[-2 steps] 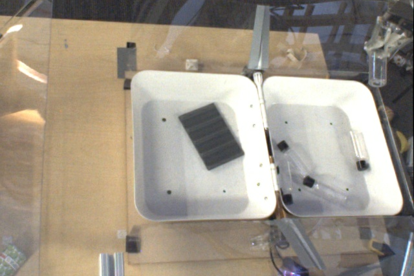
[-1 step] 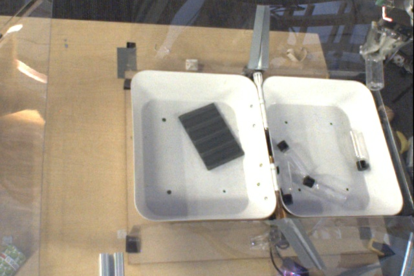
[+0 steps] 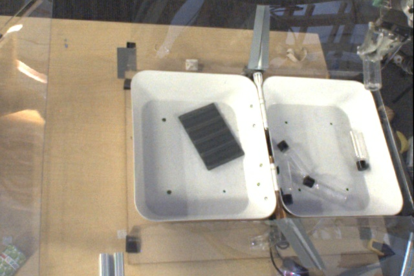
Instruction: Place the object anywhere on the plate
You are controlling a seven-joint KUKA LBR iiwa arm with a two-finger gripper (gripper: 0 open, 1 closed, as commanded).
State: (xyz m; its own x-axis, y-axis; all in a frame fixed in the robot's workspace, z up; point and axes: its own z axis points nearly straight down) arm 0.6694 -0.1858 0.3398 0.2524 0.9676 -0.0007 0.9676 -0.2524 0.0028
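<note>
Object: clear tube with black cap (image 3: 358, 150), lying flat at the right bin's (image 3: 323, 88) right wall, below the pincer (image 3: 377, 52) and well apart from it. Plate (image 3: 211, 136): dark ribbed slab in left bin, far to pincer's left. Pincer grip state: cannot tell. Step: pre-grasp. Next: descend onto tube.

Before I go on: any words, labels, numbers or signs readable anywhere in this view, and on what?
None can be read.
Dark grey ribbed rectangular plate in the left white bin: ridges, no text.
Clear plastic tubes with black caps in the right white bin: no markings legible.
Printed scrap at the bench's lower left corner: too small and blurred to read.
</note>
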